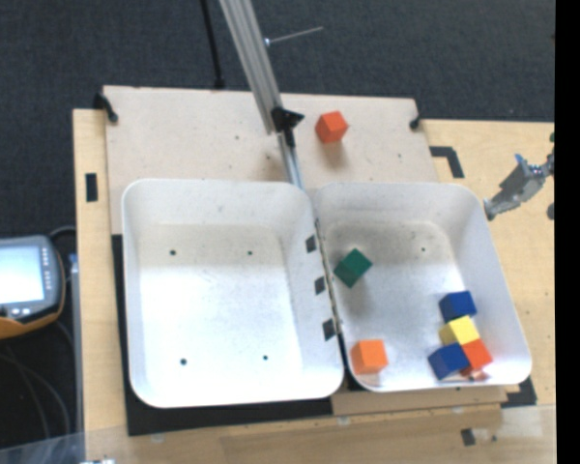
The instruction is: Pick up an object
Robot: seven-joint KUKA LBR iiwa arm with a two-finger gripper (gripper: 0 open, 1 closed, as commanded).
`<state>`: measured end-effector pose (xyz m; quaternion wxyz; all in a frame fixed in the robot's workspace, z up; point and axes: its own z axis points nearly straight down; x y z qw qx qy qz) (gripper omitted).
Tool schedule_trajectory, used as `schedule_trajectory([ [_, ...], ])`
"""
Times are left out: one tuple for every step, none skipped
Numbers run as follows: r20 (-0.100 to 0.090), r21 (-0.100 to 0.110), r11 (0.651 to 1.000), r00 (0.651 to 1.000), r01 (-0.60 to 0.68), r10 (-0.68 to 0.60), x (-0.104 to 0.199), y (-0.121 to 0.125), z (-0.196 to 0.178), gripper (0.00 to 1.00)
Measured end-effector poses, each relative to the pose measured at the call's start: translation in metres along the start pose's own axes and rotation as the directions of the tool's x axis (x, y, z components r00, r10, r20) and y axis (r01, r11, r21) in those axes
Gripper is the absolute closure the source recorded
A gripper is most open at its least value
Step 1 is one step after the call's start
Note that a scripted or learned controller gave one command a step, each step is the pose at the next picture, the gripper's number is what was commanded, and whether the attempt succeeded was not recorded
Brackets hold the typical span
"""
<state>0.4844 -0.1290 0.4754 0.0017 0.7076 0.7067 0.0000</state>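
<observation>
- While the pincer (522,184) hangs at the right bin's (483,259) far right corner, its grip state unreadable, nothing is lifted
- Blocks rest inside: green cube (352,267), orange cube (369,356); picking remains undone

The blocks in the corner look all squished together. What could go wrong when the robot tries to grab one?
1. The blue block, yellow block, second blue block and red-orange block touch, so the tool may knock neighbours or find no gap.
2. That cluster hugs the right bin's wall, which could block the approach.
3. The green block sits turned at an angle and could slip.
</observation>
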Motion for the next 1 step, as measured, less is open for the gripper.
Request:
schedule_trajectory([
  [-0.003, 0.008, 1.000, 1.000, 0.005, -0.005, 0.0306, 0.0122, 0.1064, 0.00],
])
